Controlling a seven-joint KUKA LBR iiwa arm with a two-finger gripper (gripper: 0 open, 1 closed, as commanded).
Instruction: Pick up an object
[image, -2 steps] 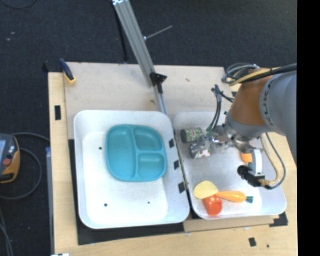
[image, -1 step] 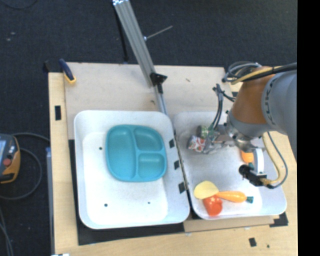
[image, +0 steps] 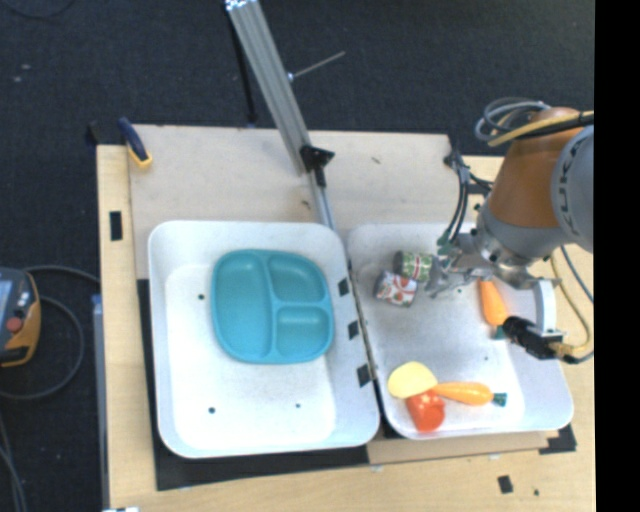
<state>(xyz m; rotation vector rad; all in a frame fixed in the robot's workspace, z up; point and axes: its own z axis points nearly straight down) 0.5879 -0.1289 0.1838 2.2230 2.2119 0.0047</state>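
End effector (image: 447, 272) low in right bin (image: 455, 330), upper part, just beside green-labelled can (image: 412, 265); finger state cannot tell, nothing seen between fingers. Second can, red-white (image: 396, 289), touching first, lower left of it. Carrot (image: 491, 301) near right wall. Yellow piece (image: 411, 379), red piece (image: 426, 411), orange carrot-like item (image: 464, 393) clustered at near edge. Left bin (image: 180, 400) holds teal divided plate (image: 272, 305). Tabletop (image: 200, 170) tan.

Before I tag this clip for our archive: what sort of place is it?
Likely a robot-grasping test bench, not a kitchen: two white bins on a board, a grey-and-orange arm reaching in, and toy food like a carrot to pick.
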